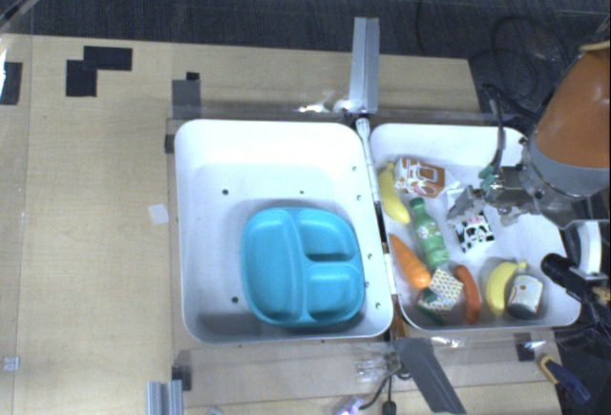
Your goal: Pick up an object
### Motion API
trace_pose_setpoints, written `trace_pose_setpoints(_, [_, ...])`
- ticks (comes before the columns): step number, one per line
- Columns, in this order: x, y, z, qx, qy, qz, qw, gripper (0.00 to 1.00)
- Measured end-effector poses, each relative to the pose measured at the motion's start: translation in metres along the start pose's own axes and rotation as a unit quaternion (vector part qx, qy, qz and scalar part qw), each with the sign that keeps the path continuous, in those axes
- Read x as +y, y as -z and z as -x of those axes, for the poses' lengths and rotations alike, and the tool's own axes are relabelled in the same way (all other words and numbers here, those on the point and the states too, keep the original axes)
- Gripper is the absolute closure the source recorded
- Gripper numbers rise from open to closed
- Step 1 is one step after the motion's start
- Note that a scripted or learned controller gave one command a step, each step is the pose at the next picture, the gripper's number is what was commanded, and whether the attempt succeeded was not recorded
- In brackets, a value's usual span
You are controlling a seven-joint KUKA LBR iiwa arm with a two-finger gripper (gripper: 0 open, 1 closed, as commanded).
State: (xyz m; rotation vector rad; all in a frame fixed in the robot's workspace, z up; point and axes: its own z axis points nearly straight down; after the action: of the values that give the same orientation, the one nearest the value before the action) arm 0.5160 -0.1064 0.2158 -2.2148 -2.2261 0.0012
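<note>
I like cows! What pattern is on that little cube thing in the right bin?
The small cube is white with black blotches, like a cow's hide, in the camera view, lying in the right white bin.

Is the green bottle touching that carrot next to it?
Touching: the camera view shows the green bottle lying against the carrot, no gap between them.

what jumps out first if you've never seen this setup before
A big blue divided plate lies alone in the left bin. The right bin is crowded with toy food: a green bottle, a carrot and a banana. The claw hangs over a black-and-white cube.
</note>
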Motion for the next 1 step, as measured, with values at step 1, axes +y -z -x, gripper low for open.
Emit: trace_pose_setpoints(1, [0.0427, -0.1266, 0.0575, -0.002, 0.071, 0.006, 0.9975, 0.0])
